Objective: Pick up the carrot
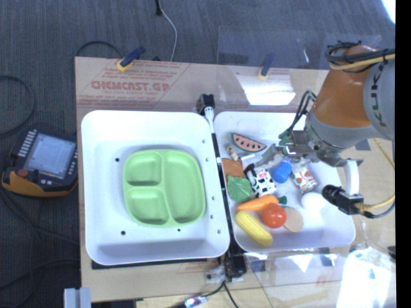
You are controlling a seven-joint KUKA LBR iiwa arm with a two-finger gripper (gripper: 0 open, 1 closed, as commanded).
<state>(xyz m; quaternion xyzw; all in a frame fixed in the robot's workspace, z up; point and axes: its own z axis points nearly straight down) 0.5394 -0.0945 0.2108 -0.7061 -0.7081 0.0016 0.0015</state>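
The carrot [258, 203] is orange and lies flat in the right bin [321, 241], near its middle front. It touches a red tomato [274, 217] on its right and sits just above a yellow corn cob [253, 228]. My gripper [267, 162] hangs over the middle of the right bin, above and behind the carrot, close to a black-and-white spotted toy [263, 183] and a blue piece [281, 171]. The grey wrist and orange band reach in from the right and hide part of the bin's far right side.
The right bin also holds a watermelon slice [248, 142], a green leafy piece [239, 188], a brown piece [232, 167], a small can [305, 179], a white egg [313, 201] and a tan disc [294, 221]. A green divided plate [164, 186] lies in the left bin [96, 130].
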